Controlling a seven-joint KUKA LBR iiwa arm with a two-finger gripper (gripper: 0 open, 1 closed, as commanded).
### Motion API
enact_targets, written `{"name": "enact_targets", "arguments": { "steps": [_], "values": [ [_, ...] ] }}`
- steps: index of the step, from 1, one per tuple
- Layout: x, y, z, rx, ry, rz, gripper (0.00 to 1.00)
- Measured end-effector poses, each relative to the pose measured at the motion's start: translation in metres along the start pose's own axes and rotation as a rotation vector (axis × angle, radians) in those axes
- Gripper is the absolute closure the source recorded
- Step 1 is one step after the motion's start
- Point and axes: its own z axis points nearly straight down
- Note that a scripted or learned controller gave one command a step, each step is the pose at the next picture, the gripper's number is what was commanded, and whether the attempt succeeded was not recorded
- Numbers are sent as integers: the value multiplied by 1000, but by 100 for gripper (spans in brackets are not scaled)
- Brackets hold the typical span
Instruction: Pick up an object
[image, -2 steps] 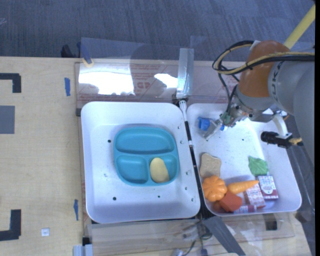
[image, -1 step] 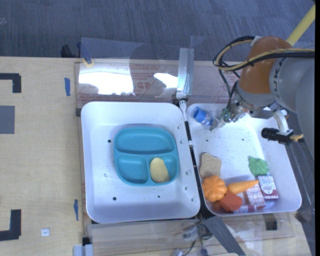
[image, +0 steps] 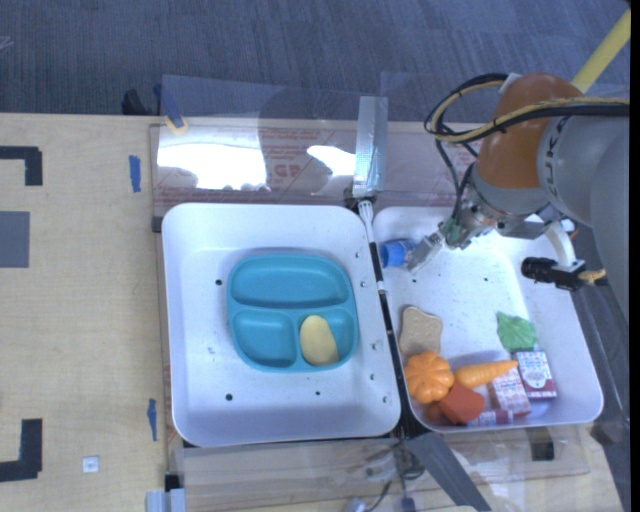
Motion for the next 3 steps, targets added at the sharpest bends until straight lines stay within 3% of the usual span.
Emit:
{"name": "enact_targets", "arguments": {
  "steps": [1, 2, 3],
  "values": [
    [6, -9, -35, -11, -1, 78, 0],
    [16, -35, 11, -10, -2, 14, 0],
    [3, -18, 13, 24, 19, -3, 0]
  ]
}}
